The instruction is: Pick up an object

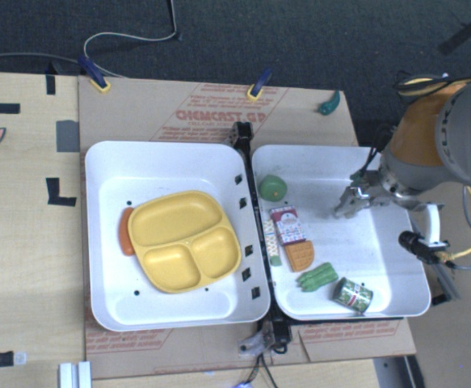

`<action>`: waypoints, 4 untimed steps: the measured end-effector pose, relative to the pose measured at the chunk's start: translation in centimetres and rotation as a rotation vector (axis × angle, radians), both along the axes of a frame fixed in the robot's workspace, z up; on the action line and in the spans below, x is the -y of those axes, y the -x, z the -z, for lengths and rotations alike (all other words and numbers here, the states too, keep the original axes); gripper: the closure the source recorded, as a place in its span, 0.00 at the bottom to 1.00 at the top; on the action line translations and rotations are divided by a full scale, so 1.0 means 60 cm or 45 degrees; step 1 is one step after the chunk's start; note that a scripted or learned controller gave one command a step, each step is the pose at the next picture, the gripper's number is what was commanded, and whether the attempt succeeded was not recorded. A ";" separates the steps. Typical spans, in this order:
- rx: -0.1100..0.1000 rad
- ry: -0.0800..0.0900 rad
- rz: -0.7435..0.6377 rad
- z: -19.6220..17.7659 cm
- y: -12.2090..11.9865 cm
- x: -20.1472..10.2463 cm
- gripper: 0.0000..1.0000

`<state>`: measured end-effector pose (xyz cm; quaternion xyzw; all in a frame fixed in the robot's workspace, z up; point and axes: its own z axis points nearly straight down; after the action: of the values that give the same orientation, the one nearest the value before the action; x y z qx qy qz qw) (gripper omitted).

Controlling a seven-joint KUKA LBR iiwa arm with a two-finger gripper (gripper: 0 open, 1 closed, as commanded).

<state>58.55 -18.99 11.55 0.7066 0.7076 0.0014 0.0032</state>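
We see the two white bins side by side on the cardboard-covered bench, and the left bin (106,217) is taken up mostly by a yellow divided tray (185,239), lying flat and slightly turned, with an orange item (125,233) tucked just beside its left edge. The right bin (397,293) gathers the smaller candidates for picking, clustered along its left wall and lower part, which leaves its upper middle floor bare; we judge this open patch gives the arm room to come down. The arm (429,140) reaches in from the right, its orange band above the wrist, bent down so that the gripper (353,202) hangs over that bare floor in the upper right part of the bin, well apart from every object. We cannot tell how it is set. Going down in size, we find a small printed packet (288,225), an orange waffle-like piece (300,255) touching it below, a green pea-pod toy (317,277), a small can (353,295) lying on its side near the bottom, and a green ball (273,188) near the dividing wall. Nothing is held yet, in our judgement.
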 end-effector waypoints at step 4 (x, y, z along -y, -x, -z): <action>-0.005 0.004 -0.002 0.032 -0.126 -0.092 1.00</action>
<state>66.11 -13.47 9.61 0.7061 0.7081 -0.0011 0.0027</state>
